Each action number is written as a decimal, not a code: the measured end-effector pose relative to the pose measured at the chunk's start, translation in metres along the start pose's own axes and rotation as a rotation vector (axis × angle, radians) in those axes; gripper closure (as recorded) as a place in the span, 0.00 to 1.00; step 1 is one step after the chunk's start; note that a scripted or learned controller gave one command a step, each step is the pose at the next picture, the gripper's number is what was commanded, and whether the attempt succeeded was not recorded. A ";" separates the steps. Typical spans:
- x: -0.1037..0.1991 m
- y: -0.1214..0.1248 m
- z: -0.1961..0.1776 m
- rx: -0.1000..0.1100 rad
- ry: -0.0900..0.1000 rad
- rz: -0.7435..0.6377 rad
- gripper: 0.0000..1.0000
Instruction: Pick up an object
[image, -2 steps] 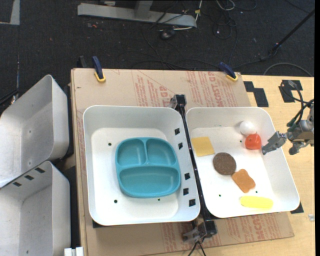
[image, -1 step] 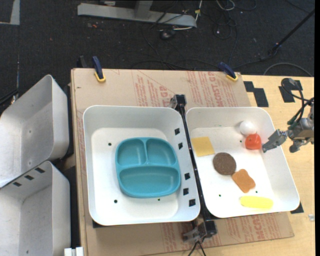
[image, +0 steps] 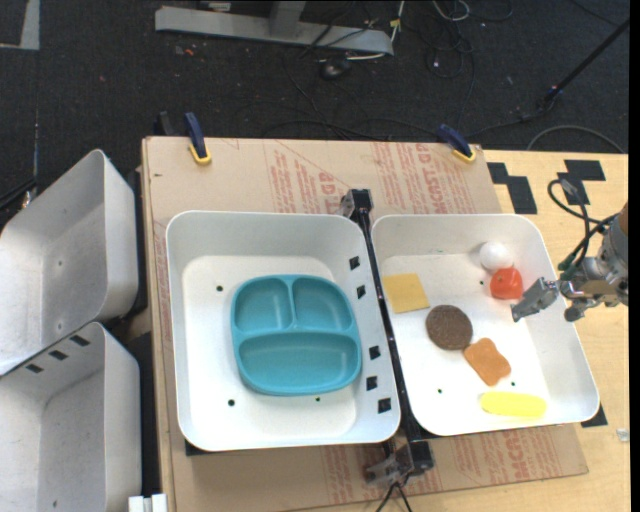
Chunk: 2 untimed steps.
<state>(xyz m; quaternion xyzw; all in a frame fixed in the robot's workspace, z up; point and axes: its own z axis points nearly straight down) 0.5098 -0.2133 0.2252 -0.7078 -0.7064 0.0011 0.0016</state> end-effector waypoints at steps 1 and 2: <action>0.002 -0.007 0.046 0.000 0.001 0.000 0.00; 0.006 -0.002 0.091 0.000 0.001 -0.001 0.00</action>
